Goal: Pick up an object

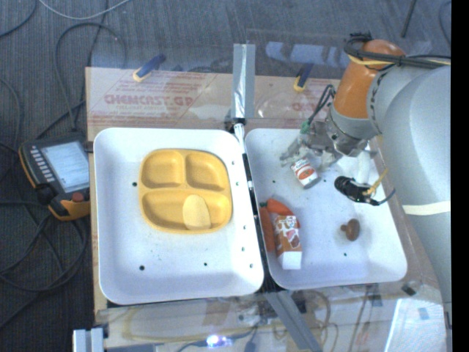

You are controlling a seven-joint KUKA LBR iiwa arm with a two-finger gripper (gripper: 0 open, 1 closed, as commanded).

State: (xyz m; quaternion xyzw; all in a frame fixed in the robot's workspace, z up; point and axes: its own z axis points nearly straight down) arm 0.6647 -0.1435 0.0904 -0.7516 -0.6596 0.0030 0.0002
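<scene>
Steel gripper (304, 155) above small can (303, 173)

A handheld control pendant (57, 169) with a lit screen lay on the grey carpet (44, 64) left of the bench (orange trim at its lower corner). Loose cables (69, 9) trailed over the floor behind. Two blue-and-yellow clamps (149, 67) gripped the brown board's (146, 105) far edge.

A dark grey carpet floor (66, 42) strewn with loose cables (69, 9) surrounds the bench (183, 97), and a handheld control pendant (57, 171) lies at its left.
</scene>
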